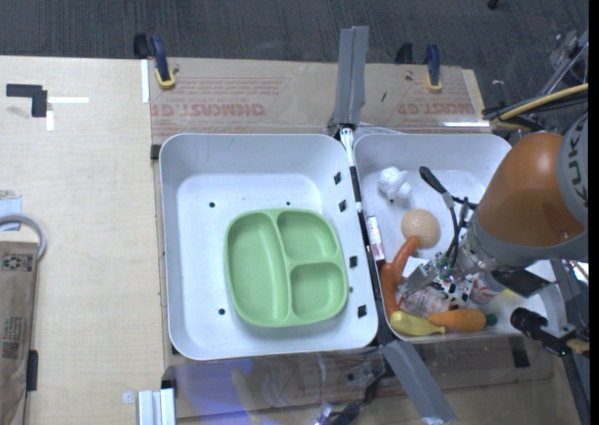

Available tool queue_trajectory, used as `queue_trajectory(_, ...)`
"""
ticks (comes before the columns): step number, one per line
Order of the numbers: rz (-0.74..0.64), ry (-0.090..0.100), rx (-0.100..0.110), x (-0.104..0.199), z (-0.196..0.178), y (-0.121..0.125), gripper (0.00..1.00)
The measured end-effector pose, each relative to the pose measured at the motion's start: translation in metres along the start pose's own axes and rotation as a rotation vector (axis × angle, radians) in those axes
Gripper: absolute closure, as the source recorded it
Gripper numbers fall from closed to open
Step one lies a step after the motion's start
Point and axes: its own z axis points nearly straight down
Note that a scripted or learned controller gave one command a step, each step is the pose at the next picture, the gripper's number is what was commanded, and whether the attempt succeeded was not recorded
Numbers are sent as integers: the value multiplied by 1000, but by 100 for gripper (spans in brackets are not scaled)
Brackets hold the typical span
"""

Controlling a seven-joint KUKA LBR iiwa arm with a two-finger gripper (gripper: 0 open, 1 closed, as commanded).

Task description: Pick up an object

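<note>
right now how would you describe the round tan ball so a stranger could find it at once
Start at the right bin, the one the arm reaches into. The tan ball sits near the middle of its pile, below a small white toy and just above the upper tip of a long orange-red piece. It is the one smooth, round, beige thing among long or crumpled items.

Two shallow white bins sit side by side: a left bin (178, 227) at 9 o'clock of the right bin (487, 153). The left bin contains one green divided plate (285, 267) with three compartments. The right bin contains one white object (394, 184) at 12 o'clock of one tan egg-shaped ball (420, 226), one red-orange sausage-shaped item (398, 266), one yellow banana-shaped item (415, 323), one orange carrot-shaped item (459, 319), and one crumpled, speckled item (429, 300) of uncertain kind. Two clamps (161, 65) grip the bench's far edge.
</note>
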Motion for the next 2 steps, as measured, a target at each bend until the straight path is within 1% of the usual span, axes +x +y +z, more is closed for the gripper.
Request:
queue_trajectory(1,5,-1,-2,-2,-9,1,100)
queue_trajectory(2,185,-1,1,-18,-55,37,100)
